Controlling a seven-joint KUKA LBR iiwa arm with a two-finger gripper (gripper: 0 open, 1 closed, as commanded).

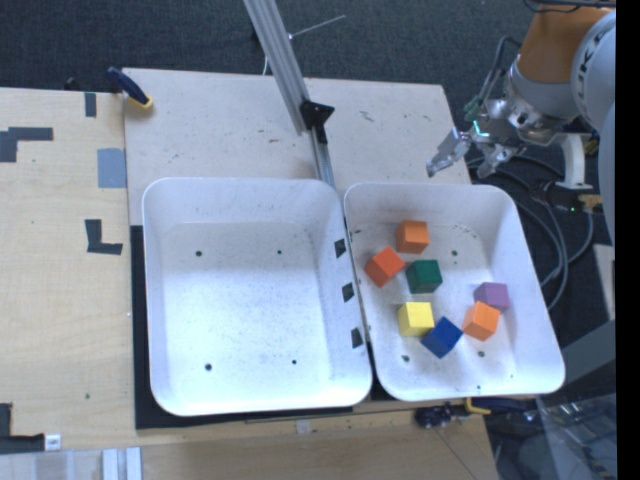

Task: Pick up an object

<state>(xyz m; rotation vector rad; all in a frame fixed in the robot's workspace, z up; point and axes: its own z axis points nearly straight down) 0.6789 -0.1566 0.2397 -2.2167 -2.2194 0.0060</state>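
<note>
Blue wooden cube (441, 337) lies nearest, in the right white plastic bin (530, 298), touching a yellow cube (416, 317). Orange cube (481, 320) beside it, purple cube (491, 294) just behind. Farther back: green cube (424, 275), red-orange cube (384, 265), another orange cube (412, 235). Left white bin (160, 268) alongside. Two-finger gripper (462, 156) hovers beyond the right bin's far rim, jaws spread apart, holding nothing.
</note>
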